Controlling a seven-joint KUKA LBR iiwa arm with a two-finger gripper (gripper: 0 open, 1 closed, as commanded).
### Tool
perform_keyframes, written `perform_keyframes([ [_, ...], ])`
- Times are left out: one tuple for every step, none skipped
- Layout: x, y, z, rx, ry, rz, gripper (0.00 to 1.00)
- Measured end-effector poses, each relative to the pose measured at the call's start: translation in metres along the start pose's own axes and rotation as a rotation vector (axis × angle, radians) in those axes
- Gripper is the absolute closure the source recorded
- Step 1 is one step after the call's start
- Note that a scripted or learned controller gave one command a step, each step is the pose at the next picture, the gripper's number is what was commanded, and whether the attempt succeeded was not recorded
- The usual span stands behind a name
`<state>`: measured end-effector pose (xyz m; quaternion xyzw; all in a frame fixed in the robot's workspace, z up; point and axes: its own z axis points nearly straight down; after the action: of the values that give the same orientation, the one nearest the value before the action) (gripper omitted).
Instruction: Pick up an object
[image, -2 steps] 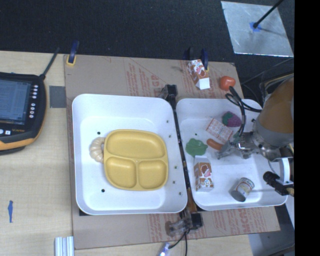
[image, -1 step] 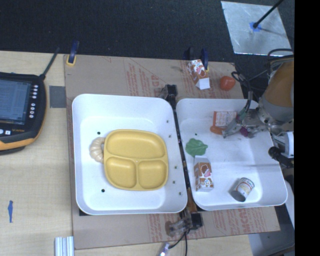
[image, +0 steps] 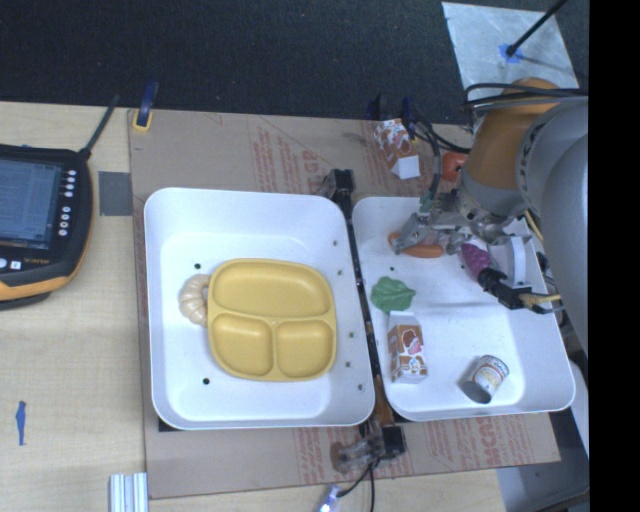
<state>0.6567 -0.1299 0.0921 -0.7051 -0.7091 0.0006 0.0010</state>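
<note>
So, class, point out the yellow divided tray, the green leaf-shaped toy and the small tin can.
yellow divided tray (image: 270, 290), camera view, floor of its large upper compartment.
green leaf-shaped toy (image: 392, 294), camera view, its middle.
small tin can (image: 486, 378), camera view, its side.

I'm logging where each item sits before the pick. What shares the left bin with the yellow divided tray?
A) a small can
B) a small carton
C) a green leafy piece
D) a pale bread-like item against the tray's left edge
D: the pale bread-like item lies against the left edge of the yellow divided tray in the left bin.
</note>
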Motion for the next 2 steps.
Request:
perform_keyframes([
  [-0.027, 0.0, 0.0, -0.001, -0.001, 0.002, 0.0],
  [-0.027, 0.0, -0.011, -0.001, -0.002, -0.002, 1.0],
])
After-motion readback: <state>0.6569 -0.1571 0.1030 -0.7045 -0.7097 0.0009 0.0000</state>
